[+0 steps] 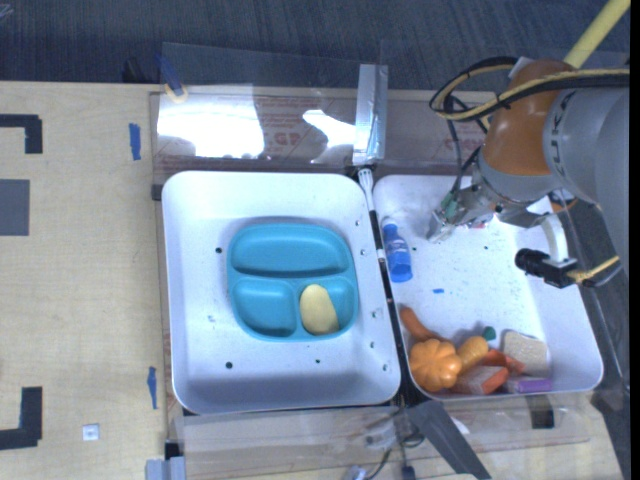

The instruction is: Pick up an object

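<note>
White plastic, two shallow bins side by side: we are listing the contents from the single overhead view. The left bin (190, 368) is holding a blue divided tray (292, 278), and a pale yellow potato-like piece (319, 309) is lying in the tray's lower right compartment. In the right bin (560, 318), a small blue bottle (396, 252) is lying against the left wall, apart from the rest. Along the near edge we are noting a heap, likely gathered there by the bin's slope: an orange pumpkin (436, 363), a carrot (417, 322) touching it, a beige block (525, 351) and smaller red and purple pieces we cannot name. Any of these could serve as the object to pick. The gripper (452, 216) is hanging over the upper part of the right bin, near the bottle and well apart from the heap. We cannot tell its state; nothing is showing beneath it.
</note>
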Available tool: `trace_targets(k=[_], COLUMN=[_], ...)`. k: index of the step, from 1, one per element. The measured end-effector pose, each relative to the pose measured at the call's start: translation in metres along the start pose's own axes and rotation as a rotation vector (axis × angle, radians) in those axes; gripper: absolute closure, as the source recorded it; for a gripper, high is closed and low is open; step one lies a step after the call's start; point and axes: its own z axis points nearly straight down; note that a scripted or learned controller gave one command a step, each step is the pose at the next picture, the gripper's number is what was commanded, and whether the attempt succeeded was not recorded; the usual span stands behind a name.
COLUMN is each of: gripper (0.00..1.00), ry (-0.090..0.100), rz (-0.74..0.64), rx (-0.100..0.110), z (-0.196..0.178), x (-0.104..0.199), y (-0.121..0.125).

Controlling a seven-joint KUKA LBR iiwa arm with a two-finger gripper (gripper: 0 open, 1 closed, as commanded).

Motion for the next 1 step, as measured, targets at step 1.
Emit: trace_targets(k=[1], gripper=[0.0], ry=[0.001], rz=[0.0], rx=[0.001], z=[0.0009], x=[0.0002], y=[-0.0004])
